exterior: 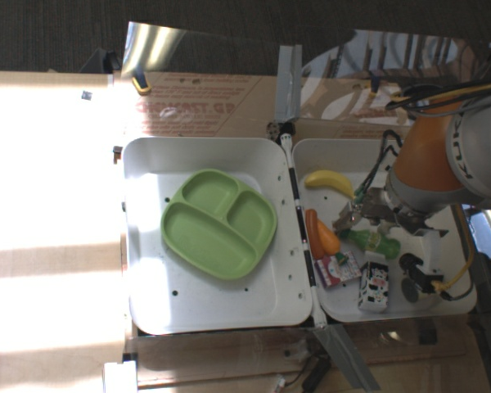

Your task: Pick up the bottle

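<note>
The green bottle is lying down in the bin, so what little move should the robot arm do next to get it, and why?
Probably lower straight down a little. The gripper sits just above the left end of the green bottle, which lies flat in the right bin, not yet between the fingers.

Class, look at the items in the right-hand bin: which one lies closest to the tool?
The green bottle, lying on its side right below the tool; the banana and carrot lie farther left.
</note>
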`<state>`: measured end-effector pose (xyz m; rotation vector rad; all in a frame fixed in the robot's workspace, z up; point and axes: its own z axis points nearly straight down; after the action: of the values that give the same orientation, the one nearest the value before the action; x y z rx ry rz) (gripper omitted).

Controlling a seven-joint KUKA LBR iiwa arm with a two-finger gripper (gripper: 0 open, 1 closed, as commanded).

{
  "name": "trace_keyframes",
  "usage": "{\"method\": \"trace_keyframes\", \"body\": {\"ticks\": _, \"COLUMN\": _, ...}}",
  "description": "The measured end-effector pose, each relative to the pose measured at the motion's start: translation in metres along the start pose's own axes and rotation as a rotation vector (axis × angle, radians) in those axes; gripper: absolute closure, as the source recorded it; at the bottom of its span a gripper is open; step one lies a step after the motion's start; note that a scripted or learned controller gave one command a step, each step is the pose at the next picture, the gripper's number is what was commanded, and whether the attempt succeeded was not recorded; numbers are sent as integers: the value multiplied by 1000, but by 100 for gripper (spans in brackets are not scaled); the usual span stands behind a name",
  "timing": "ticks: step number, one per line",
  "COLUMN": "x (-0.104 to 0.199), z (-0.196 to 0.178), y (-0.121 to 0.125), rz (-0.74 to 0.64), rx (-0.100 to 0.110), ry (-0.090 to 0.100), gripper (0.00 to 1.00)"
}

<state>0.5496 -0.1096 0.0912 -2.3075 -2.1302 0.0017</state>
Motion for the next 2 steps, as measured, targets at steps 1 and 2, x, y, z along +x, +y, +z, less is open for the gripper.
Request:
{"method": "trace_keyframes", "body": {"ticks": 1, "x": 12, "z": 0, "y": -27, "rz": -34, "rx": 0, "ry": 0, "gripper": 0}}
{"method": "trace_keyframes", "body": {"ticks": 2, "x": 11, "z": -8, "y": -27, "rz": -30, "rx": 1, "ry": 0, "gripper": 100}}
